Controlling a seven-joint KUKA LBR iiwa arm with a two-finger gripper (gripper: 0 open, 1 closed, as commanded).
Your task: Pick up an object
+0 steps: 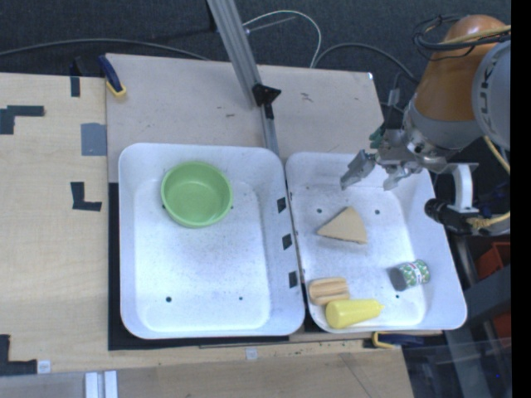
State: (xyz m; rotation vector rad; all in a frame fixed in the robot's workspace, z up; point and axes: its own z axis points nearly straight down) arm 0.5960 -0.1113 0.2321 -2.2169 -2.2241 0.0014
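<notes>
My gripper (375,175) hangs over the back of the right bin (436,214), its two fingers spread open with nothing between them. Below and left of it a tan wedge-shaped piece (344,225) lies flat near the bin's middle. A small tan bun-like object (328,289) and a yellow object (353,311) rest at the bin's front edge. A small green-and-grey cylinder (411,274) lies on its side at the front right. A green bowl (197,193) sits upright in the left bin (149,288).
A slanted metal pole (241,52) rises from behind the bins, ending at a black clamp near their shared edge. Cables run across the bench behind the right bin. The arm's orange band (452,77) is at the right.
</notes>
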